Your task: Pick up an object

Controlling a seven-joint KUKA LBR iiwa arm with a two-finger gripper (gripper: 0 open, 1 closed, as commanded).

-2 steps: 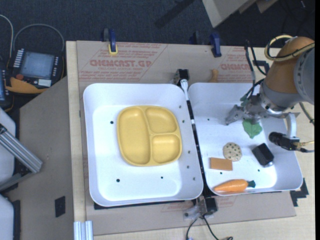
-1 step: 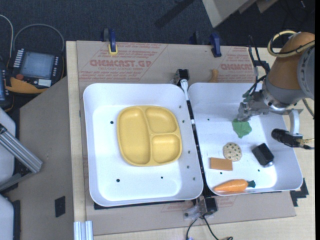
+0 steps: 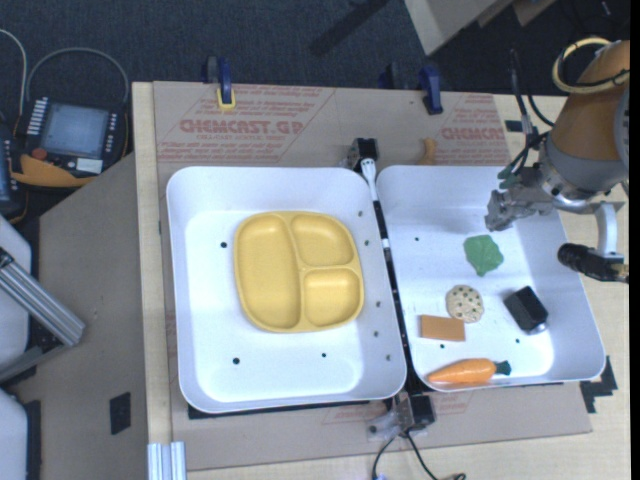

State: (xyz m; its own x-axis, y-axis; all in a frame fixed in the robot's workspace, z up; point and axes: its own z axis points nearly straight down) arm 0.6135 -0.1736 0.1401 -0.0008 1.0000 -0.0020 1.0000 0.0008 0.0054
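Gripper (image 3: 503,211) on the grey arm w/ orange band (image 3: 590,128) sits over the far part of the right shallow white bin (image 3: 430,203), nearer its right edge. Can't tell its state: tip is small and dark from this angle, nothing visibly held.

Contents of right bin, all toward near-right half:
- crumpled green soft piece (image 3: 484,254), just near side of the gripper tip, apart from it
- small black block (image 3: 525,308), near the right edge
- round speckled cookie-like disc (image 3: 464,303), approx. mid-bin, touching or just beside the flat orange-brown rectangular slab (image 3: 441,328)
- orange toy carrot w/ green tip (image 3: 466,371), lying along the near edge

Left shallow white bin (image 3: 190,268) carries a yellow three-compartment plastic plate (image 3: 297,269), centred. Both bins rest side by side on a cardboard-covered bench (image 3: 270,123), blue clamps (image 3: 224,76) at its far edge.
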